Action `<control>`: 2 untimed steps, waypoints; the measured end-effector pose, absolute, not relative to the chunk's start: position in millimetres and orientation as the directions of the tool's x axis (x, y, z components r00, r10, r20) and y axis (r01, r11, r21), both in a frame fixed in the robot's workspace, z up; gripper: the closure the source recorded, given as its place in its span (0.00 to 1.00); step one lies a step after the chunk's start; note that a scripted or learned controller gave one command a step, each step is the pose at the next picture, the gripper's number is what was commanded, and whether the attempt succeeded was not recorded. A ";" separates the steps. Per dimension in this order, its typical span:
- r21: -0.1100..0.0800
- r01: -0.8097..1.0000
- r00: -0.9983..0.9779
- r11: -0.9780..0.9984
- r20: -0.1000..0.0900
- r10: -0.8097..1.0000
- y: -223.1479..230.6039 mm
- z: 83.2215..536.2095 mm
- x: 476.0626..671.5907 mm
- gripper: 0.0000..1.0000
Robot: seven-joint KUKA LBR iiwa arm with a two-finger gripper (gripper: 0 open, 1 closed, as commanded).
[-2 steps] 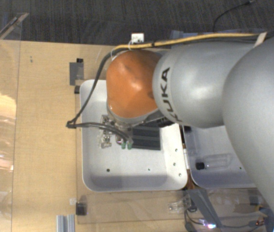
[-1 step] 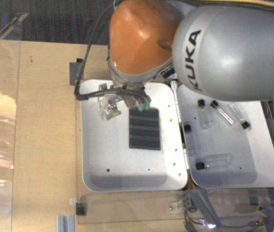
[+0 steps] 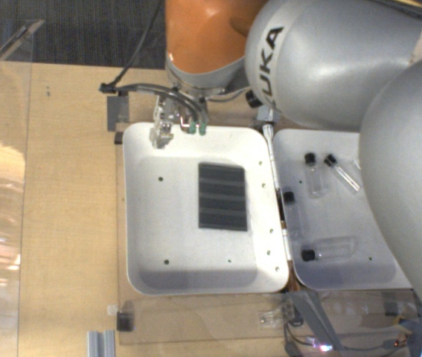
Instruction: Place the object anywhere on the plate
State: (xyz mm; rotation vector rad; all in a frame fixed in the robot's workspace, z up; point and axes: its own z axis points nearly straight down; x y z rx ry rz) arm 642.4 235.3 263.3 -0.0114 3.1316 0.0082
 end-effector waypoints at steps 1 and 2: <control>0.006 0.200 -0.980 0.980 -0.007 0.200 235.3 245.8 669.7 1.00; 0.006 0.255 -0.967 0.967 -0.005 0.255 226.4 178.0 659.5 1.00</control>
